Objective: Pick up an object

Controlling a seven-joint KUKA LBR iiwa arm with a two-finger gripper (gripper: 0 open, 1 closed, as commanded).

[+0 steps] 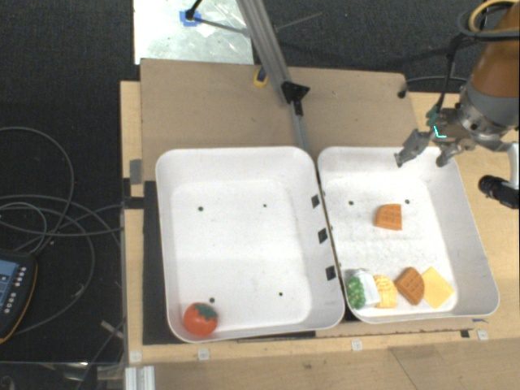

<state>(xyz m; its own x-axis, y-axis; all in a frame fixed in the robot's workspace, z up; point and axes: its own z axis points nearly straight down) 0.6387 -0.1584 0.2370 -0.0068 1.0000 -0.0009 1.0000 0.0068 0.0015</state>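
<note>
My gripper [426, 154] hangs over the far right corner of the right bin [455, 218], open, with nothing between its two fingers. An orange wedge [389, 217] lies in the middle of that bin, below and left of the gripper. Along the bin's near edge lie a green and white piece [358, 288], a yellow corn piece [384, 291], a brown waffle-like piece [410, 285] and a yellow slab [437, 287]. A red tomato [200, 319] sits in the near left corner of the left bin [236, 169].
A slanted grey pole [268, 39] ends in a black clamp [294, 93] behind the bins. Black clips [322, 235] line the seam between the bins. Cables and a pendant [12, 287] lie on the floor at left.
</note>
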